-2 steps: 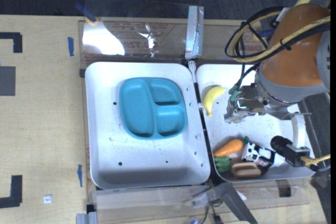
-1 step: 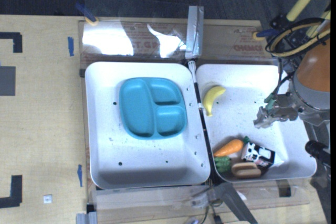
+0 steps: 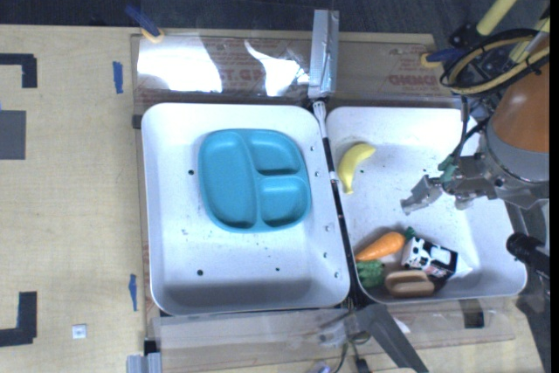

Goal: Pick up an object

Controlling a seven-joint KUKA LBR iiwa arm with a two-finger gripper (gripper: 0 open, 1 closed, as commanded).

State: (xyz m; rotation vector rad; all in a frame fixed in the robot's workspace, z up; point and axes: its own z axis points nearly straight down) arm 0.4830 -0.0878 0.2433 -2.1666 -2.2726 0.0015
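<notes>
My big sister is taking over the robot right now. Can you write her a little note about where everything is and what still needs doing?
Gripper: over the right bin, above bare floor, holding nothing that can be seen.
Right bin: banana near the top left; carrot, hot dog and black-and-white cow toy bunched at the bottom edge.
Left bin: blue divided plate in the middle.
Done: nothing picked up yet.
Left: bring the gripper down on one toy, grab it, lift it.
</notes>
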